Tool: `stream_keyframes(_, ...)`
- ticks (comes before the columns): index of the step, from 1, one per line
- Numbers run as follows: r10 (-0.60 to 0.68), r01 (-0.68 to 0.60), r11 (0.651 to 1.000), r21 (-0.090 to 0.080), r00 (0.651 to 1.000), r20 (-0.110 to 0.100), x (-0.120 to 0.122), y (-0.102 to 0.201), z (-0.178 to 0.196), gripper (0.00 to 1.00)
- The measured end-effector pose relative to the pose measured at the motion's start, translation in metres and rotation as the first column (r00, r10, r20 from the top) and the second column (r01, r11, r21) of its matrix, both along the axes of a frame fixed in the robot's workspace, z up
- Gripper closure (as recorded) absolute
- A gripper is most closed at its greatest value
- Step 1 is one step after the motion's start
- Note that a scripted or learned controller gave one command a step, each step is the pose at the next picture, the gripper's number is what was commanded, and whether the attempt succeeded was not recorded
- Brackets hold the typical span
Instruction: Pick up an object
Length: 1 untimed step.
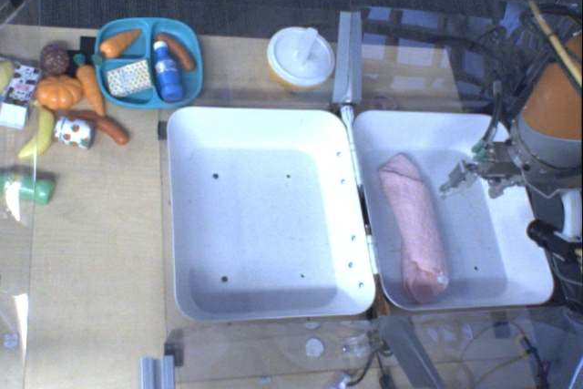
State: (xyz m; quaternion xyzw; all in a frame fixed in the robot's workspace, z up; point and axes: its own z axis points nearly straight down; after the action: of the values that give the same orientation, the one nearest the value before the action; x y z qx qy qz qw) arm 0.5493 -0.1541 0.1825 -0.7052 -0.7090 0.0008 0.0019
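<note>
pick: not done yet | gripper [466,176] just right of pink roll [412,228], above right bin [510,291] | jaws look released, grasping nothing | grab left

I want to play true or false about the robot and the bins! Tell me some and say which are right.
1. A pink roll lies in the right bin. True.
2. The gripper is holding the pink roll. False: it hangs beside the roll, apart from it.
3. The blue tray sits inside the left bin. False: it sits on the bench behind that bin.
4. A blue bottle lies in the blue tray. True.
</note>
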Motion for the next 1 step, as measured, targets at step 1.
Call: stream_keyframes(1, 0.127, -0.127, 0.992, -0.003, 0.992, 0.013, -0.0022, 0.0322, -0.0864, 0.0)
